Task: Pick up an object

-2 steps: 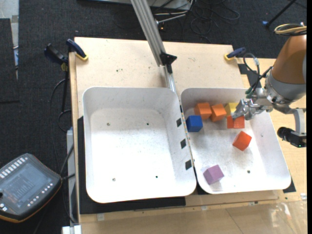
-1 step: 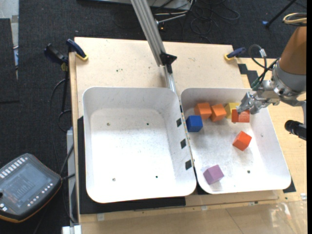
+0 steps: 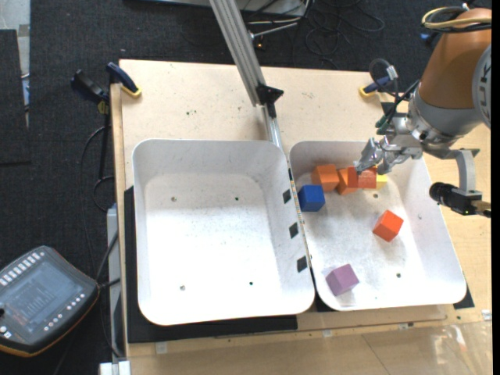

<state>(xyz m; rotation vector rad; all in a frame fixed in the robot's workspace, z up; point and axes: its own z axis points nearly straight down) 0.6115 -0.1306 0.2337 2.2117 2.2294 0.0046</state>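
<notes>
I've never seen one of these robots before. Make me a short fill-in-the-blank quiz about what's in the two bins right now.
1. The blue cube lies in the ____ bin as the camera sees it.
2. The cube nearest the bench's front edge is ____ in colour.
3. The gripper hovers over the bin's ____ end, by an orange block.

Missing words: right; purple; far

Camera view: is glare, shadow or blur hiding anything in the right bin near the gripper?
Camera view: light is even and soft, no glare on the right bin; the blue block, the purple block and the lone orange block read sharp with faint shadows; the gripper is small, slightly soft, overlapping the orange blocks cluster.
</notes>
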